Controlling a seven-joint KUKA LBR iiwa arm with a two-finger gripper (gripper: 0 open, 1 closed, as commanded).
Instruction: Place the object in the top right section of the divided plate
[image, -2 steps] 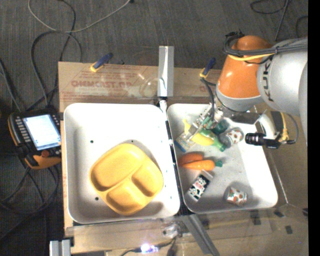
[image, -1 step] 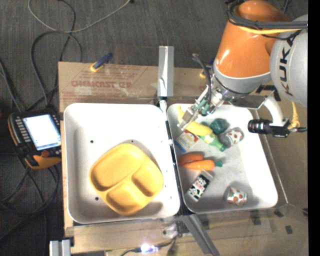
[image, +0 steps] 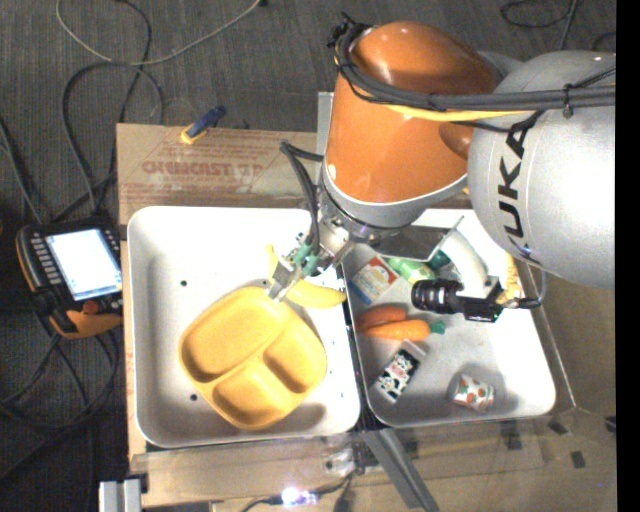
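Observation:
A yellow divided plate lies in the left bin, turned at an angle. My gripper hangs over the plate's upper right rim, its teal fingers pointing down and to the left. A yellow banana runs across at the fingertips, its thin end sticking out on the upper left and its body on the lower right. The gripper looks shut on the banana, just above the plate's edge. The big orange and grey arm hides the upper part of both bins.
The right bin holds a carrot, a cow-patterned carton, a small can, a printed box and a green item. A tablet sits left of the bins.

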